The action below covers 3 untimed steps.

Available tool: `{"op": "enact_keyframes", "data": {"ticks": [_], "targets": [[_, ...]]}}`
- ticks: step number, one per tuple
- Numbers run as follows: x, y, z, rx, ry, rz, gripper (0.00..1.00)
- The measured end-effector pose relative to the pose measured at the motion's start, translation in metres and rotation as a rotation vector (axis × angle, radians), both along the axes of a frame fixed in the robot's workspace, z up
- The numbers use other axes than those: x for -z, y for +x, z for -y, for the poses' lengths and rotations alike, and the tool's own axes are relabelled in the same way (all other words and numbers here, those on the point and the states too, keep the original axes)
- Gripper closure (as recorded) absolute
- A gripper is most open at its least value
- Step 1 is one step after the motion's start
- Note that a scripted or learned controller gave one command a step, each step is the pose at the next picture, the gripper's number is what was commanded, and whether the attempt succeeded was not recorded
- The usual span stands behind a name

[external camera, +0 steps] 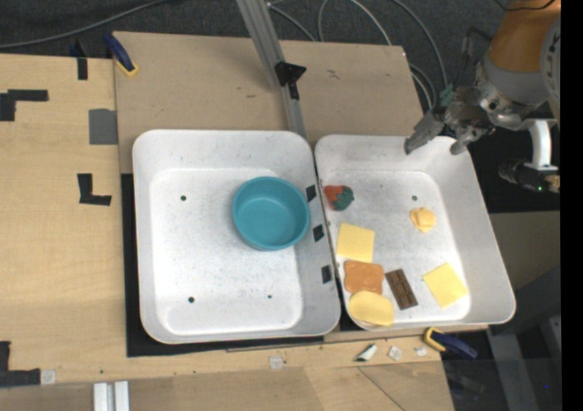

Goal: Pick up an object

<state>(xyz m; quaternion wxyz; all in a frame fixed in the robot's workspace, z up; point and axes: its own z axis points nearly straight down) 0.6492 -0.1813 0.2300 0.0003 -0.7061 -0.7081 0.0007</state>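
Observation:
My gripper (pixel 435 139) hangs over the far right corner of the right bin (pixel 465 183), its two fingers spread open with nothing between them. Below it in that bin lie a small red and green piece (pixel 339 197), a small yellow lump (pixel 423 218), a yellow square (pixel 355 242), an orange block (pixel 363 275), a pale yellow round piece (pixel 371 308), a brown bar (pixel 400 288) and another yellow square (pixel 445 283). The left bin (pixel 173 218) holds a blue bowl (pixel 270 212).
A grey metal pole (pixel 260 26) slants up from between the bins at the back. Cables (pixel 364 8) loop behind the right bin. Blue and yellow clamps sit at the board's far left corner (pixel 120 54) and front right edge (pixel 446 343).

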Motion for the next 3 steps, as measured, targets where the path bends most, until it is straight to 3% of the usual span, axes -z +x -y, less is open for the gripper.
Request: {"op": "enact_keyframes", "data": {"ticks": [1, 3], "targets": [[0.0, 0.0, 0.0, 0.0, -0.001, 0.0, 0.0], [0.096, 0.007, 0.004, 0.0, 0.0, -0.004, 0.0]]}}
